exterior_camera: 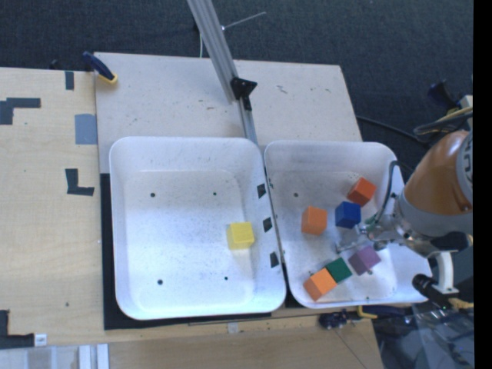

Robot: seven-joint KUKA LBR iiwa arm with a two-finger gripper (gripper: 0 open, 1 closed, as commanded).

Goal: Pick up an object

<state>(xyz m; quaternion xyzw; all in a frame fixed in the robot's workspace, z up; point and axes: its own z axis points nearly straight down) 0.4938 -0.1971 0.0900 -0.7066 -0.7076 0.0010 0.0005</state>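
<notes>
Counter [192, 98] of pale wood across the middle of the frame, scuffed, with grey and dark tape marks at the left; dark carpet above and at right. Two white bins side by side: left bin [131, 160] holding one yellow cube [241, 235], right bin [323, 154] holding orange, blue, green and purple cubes [347, 214] clustered at lower right. Grey metal rail [211, 29] slanting down from top centre. Gripper [367, 237] low among those cubes near the purple block [364, 260]; cannot tell whether fingers released or clenched.
</notes>
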